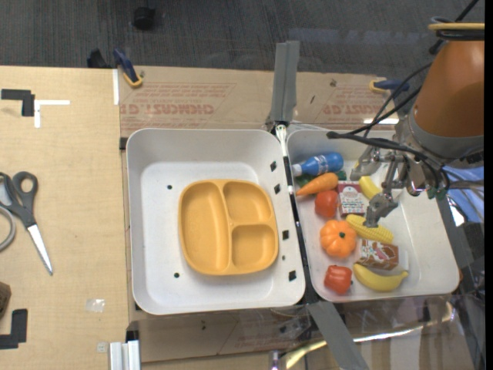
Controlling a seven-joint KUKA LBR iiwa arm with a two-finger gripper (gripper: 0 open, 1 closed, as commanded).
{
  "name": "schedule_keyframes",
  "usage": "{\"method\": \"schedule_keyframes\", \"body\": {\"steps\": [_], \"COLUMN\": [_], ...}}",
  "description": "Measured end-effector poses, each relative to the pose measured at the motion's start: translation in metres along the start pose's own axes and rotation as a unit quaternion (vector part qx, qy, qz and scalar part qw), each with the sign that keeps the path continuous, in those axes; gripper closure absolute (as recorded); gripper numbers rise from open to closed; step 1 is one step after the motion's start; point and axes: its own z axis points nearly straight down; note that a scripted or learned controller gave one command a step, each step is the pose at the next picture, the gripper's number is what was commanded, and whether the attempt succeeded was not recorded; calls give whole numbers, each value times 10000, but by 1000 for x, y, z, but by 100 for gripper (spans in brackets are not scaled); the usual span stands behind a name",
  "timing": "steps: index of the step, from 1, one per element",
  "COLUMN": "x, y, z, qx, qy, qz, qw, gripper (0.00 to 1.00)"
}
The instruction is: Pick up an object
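Observation:
The right bin (428, 241) holds several toy foods. There is a blue bottle (320, 163), a carrot (317, 183), a red tomato (326, 203) and a small red-and-white carton (351, 200). Nearer the front lie an orange pumpkin (338, 237), a yellow corn-like piece (370, 229), a snack packet (378, 253), a banana (379, 279) and a red pepper (337, 279). My gripper (380, 199) hangs over the middle of this bin. It is just above the yellow piece, with another small yellow item (370, 185) beside it.
The left bin (142, 206) contains a yellow divided plate (228, 227). Scissors (28, 216) lie on the wooden bench at far left. A grey divider bar (283, 83) stands behind the gap between the bins. Cables trail from the arm at upper right.

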Motion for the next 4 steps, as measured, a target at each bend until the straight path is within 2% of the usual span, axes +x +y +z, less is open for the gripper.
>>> {"method": "schedule_keyframes", "body": {"steps": [1,2,3,4], "x": [-22,-73,-78,-101], "y": [-40,-9,-8,7], "z": [135,132,123,42], "qx": [6,41,42,4], "qy": [-75,-30,-113,-17], "qz": [366,779,765,1202], "qw": [9993,9969,9970,9927], "gripper": [0,0,100,100]}}
